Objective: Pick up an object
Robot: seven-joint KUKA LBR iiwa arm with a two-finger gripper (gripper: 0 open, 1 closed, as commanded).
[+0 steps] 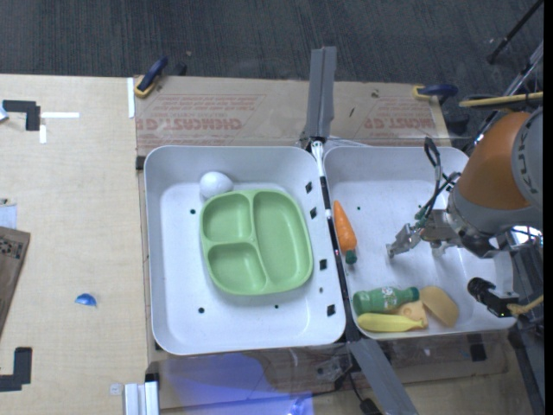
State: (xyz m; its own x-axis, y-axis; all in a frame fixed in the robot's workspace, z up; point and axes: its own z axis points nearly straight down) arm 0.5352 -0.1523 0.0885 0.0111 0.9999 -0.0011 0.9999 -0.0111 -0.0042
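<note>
White plastic makes up both shallow bins, which sit side by side across the middle of the frame. The left bin (pixel 168 258) holds a pale green divided plate (pixel 257 240) with three compartments, lying flat near its centre, and a small white ball (pixel 215 182) touching the plate's upper left rim.

The right bin (pixel 380 180) holds the toy food. An orange carrot (pixel 344 226) with a green stem end lies along the bin's left wall, pointing up and down the frame. Toward the lower edge, a green bottle (pixel 385 299) lies on its side, a yellow banana (pixel 391 322) rests just below it and touching it, and a tan, bread-like piece (pixel 441 306) sits just right of both.

The grey arm with its orange band (pixel 501 167) comes in from the right of the frame and hangs over the right bin. The gripper (pixel 406 243) is low over bare bin floor, right of the carrot and above the bottle, apart from both. Its metal fingers (pixel 399 247) point left; whether they are spread or pressed together I cannot tell, and nothing is visible between them.

A blue clamp (pixel 152 73) sits at the cardboard's upper left corner.
</note>
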